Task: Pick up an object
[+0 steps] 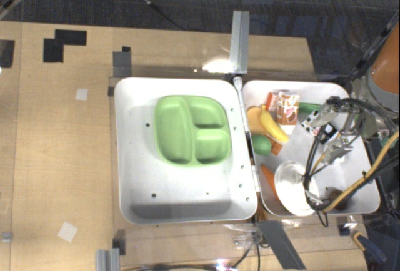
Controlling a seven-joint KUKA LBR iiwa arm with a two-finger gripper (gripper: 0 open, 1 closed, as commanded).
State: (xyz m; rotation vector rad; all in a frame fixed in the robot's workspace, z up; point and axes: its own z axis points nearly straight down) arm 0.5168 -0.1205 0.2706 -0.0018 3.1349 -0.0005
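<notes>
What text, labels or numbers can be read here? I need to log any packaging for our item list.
Red and white carton in the right bin: it carries print, too small and blurred to read.
Tag on the tool: a dark mark on white, unreadable.
Green tray, banana, white bowl: no text seen.

The arm (384, 76) is cut off by the right edge.
</notes>
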